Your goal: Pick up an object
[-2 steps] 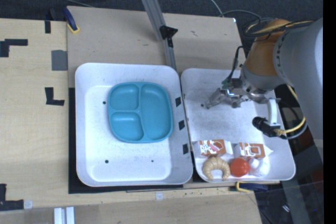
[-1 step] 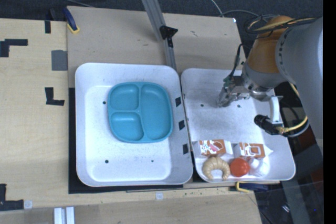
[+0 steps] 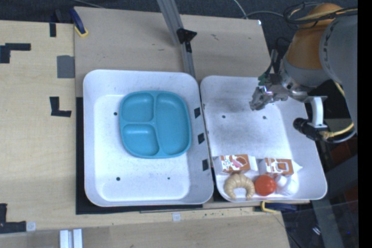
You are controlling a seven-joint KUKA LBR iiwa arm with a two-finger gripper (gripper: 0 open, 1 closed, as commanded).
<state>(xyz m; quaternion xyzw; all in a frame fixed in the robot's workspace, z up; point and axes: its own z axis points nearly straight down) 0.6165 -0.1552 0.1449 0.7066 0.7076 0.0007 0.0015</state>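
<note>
The grey arm is reaching in from the right, its orange band sitting up and to the right of the tool. The wrist is angling down and leftward, ending in the small dark tool tip.

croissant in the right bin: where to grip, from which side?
Judging by its pose, grip the croissant across its thick middle arch, coming straight down. It lies flat, horns toward the bin's near wall, with the red ball close on one side, so lateral approaches look crowded.
</note>
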